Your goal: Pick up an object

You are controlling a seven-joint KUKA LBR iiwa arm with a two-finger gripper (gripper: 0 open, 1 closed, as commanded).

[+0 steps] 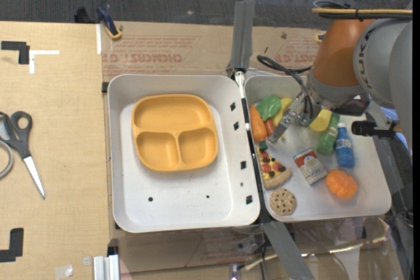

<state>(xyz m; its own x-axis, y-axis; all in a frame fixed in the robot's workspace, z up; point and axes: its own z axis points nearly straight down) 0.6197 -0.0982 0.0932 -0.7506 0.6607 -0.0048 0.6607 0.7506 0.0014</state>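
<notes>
Reaching into the right bin (367,203), the gripper (283,125) hangs beside a green toy (268,105) and an orange one (258,124); grip state indeterminate.

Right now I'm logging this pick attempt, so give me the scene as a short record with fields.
left bin: holds a yellow divided plate
right bin: toy food, including pizza slice, cookie, orange, blue bottle
claw: low over the right bin's upper left, near a green toy
bench, left: scissors
</notes>
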